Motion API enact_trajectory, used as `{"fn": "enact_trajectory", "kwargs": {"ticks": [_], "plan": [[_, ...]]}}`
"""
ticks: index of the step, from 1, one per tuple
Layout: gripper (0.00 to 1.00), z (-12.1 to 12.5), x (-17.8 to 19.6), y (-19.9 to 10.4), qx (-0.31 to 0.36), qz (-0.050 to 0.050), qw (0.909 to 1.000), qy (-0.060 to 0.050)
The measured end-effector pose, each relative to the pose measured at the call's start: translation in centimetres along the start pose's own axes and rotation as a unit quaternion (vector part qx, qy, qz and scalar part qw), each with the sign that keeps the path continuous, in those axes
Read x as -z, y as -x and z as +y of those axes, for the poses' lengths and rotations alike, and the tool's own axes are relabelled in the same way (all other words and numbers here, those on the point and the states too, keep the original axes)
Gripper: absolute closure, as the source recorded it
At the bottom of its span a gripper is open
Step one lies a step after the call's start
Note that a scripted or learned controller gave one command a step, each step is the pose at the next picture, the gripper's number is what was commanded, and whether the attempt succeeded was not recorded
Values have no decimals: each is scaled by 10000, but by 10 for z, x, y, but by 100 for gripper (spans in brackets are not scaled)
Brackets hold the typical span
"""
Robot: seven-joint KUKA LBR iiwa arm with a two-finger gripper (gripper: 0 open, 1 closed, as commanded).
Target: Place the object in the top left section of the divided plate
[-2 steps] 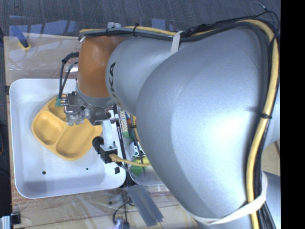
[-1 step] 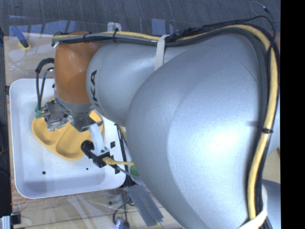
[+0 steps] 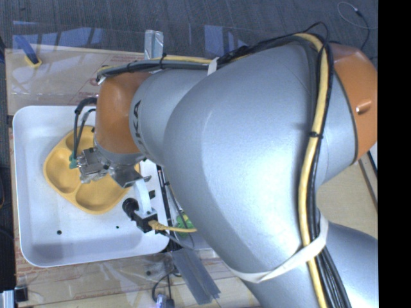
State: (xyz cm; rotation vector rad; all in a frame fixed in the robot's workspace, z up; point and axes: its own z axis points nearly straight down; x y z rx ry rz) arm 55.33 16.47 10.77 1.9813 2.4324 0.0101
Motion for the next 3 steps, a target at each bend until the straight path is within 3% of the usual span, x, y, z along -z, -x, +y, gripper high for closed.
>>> {"fn": "enact_trajectory", "kwargs": {"ticks": [1, 2, 3], "plan": [[100, -8, -17, 44, -347, -2, 9994, -74], [100, -5, -2, -14, -725, -24, 9973, -76], [100, -34, 12, -10, -845, -12, 9964, -74]]}}
